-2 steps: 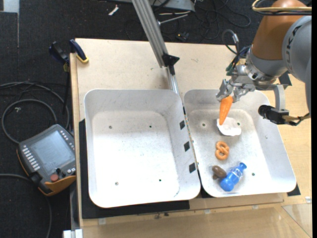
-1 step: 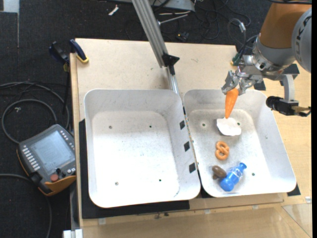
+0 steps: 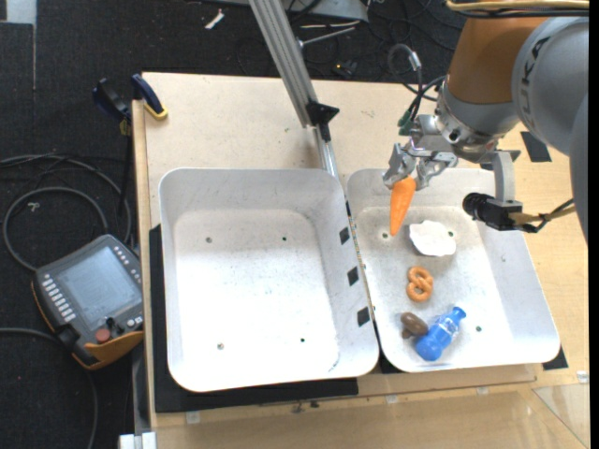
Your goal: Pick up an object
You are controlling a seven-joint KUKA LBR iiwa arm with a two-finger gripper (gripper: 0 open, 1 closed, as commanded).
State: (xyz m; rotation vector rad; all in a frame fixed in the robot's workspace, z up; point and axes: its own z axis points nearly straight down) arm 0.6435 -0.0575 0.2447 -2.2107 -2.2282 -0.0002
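- The gripper [image 3: 412, 172] hangs over the far end of the right-hand bin [image 3: 524, 288], its jaws closed in on the top end of an orange toy carrot [image 3: 401, 205].
- The carrot is pinched between the fingers at its thick end and points down and a little toward the near side, its narrow tip just below the jaws.
- Whether that tip touches the bin floor or hangs clear of it cannot be told from this angle.
- Just beyond the carrot's tip, on the arm's side of the jaws, a white lumpy object [image 3: 432, 238] lies on the bin floor, near the carrot but apart from it.
- Farther down from the jaws lies an orange pretzel-shaped toy [image 3: 419, 283].
- Well below the jaws, at the near end of the bin, a small brown object [image 3: 413, 324] lies touching a blue bottle-shaped toy [image 3: 439, 334].
- The left-hand bin [image 3: 187, 213] lies off to the side of the jaws, away from the arm.
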